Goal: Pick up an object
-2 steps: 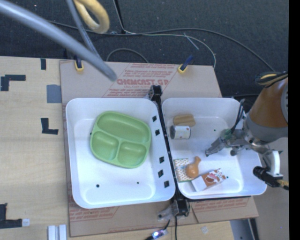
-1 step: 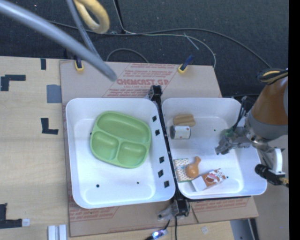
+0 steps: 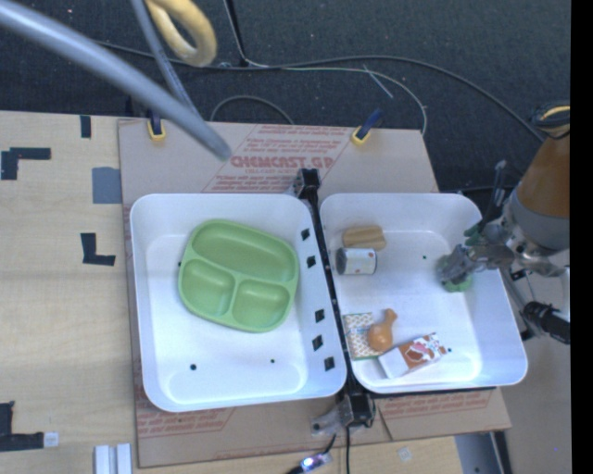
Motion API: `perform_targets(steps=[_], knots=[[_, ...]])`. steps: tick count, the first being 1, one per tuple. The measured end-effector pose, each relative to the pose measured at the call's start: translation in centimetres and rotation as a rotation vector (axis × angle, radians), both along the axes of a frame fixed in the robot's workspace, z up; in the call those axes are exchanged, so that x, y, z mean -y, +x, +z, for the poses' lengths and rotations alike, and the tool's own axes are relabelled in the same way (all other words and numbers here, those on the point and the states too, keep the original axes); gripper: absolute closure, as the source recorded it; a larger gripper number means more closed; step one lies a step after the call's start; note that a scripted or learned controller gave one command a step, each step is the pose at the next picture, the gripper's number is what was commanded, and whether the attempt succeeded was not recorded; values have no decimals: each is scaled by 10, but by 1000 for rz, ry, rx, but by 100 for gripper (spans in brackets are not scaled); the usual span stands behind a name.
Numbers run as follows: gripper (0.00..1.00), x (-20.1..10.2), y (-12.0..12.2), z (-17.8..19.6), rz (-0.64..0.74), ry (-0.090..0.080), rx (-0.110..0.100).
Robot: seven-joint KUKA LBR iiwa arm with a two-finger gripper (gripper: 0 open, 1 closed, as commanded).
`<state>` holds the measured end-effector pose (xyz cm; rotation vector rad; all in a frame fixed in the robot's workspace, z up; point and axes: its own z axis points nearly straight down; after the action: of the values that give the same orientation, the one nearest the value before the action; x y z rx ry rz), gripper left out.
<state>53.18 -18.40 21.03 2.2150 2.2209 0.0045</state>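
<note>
My gripper hangs over the right side of the right bin, close to its right wall. A small green thing shows just under its tip; whether it is held is unclear. Across the bin lie a tan block, a grey and white can on its side, an orange drumstick toy on a patterned card, and a white and red packet near the front wall.
The left bin holds a green divided plate. A black divider with clips runs between the bins. Cables and a yellow loop lie beyond the bench's far edge.
</note>
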Motion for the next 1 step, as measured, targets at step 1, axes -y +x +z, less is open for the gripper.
perform_targets(steps=[1], knots=[[100,-1,1,34,0,1,-2]])
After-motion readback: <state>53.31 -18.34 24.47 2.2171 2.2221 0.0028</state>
